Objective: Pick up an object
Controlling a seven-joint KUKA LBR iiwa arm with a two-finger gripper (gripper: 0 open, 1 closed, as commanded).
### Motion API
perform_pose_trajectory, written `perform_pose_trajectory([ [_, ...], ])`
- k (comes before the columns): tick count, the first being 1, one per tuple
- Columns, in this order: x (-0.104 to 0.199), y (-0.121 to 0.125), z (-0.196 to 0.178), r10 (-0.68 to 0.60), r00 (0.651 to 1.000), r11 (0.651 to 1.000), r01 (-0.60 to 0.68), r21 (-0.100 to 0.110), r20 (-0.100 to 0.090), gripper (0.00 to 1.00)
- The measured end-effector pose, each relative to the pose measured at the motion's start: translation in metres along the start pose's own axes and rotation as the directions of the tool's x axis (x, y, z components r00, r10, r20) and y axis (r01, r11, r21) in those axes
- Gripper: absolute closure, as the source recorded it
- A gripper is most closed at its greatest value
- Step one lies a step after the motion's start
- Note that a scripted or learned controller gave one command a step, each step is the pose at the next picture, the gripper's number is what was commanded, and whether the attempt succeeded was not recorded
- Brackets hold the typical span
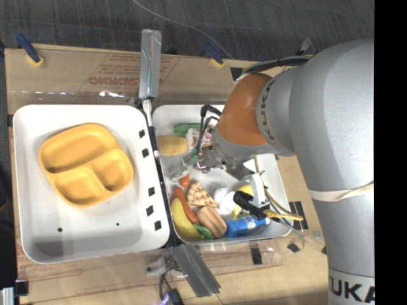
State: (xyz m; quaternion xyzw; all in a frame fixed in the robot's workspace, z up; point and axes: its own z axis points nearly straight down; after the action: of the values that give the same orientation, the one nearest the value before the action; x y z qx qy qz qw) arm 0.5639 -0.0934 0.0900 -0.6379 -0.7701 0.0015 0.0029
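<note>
A large grey robot arm (331, 138) fills the 3 o'clock side, reaching toward the centre, with an orange band (245, 116) above its wrist. Beneath it, a brown cardboard-covered worktop (76, 68) carries two shallow white bins side by side.

The left bin (25, 189), at 9 o'clock, holds a yellow divided tray (86, 164) with three compartments, lying toward the bin's 11 o'clock corner.

The right bin (283, 224), just right of centre, is partly covered by the arm. The gripper (202, 159) hangs over this bin's upper middle; whether it is spread or pressed together cannot be told, and nothing can be seen held in it.

The objects to pick lie heaped in the right bin. At its 11 o'clock corner sits a pale yellow round piece (172, 145), with something green (186, 129) just above it. Toward 6 o'clock lie a banana (182, 221), an orange carrot (182, 199), a brown bread-like piece (212, 221), a blue item (245, 226) and a white item (226, 201), crowded together and touching.
</note>
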Motion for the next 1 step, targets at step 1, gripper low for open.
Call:
perform_pose_trajectory([
  [1,0.0136,0.0326,-0.1058,0.106,0.994,0.994,-0.106,-0.012,0.002,0.0],
])
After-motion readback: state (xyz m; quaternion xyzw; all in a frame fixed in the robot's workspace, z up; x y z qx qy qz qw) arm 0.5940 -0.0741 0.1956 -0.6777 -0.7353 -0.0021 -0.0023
